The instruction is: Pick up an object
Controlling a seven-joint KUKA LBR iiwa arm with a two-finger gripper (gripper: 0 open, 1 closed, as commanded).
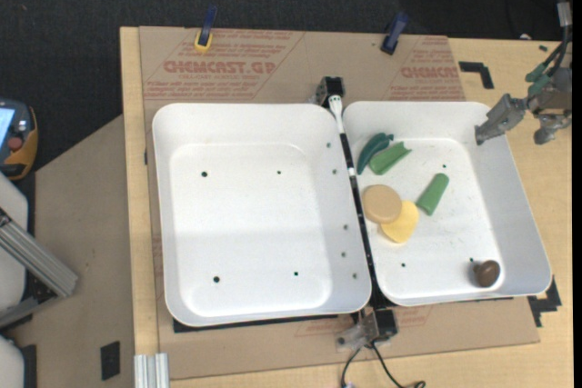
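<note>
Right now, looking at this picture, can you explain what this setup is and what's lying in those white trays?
One camera looks down at a slant on a bench bearing two shallow white trays. The left tray sits beside the right tray. In the right tray lie a green leafy piece, a green stick, a tan disc overlapping a yellow piece, and a small brown ball. A robot arm's claw hangs at the right tray's upper right edge, with nothing visibly held. Its job is picking up one object.

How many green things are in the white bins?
2, both in the right bin: a forked green piece near its upper left, and a green stick right of the round tan disc.
</note>
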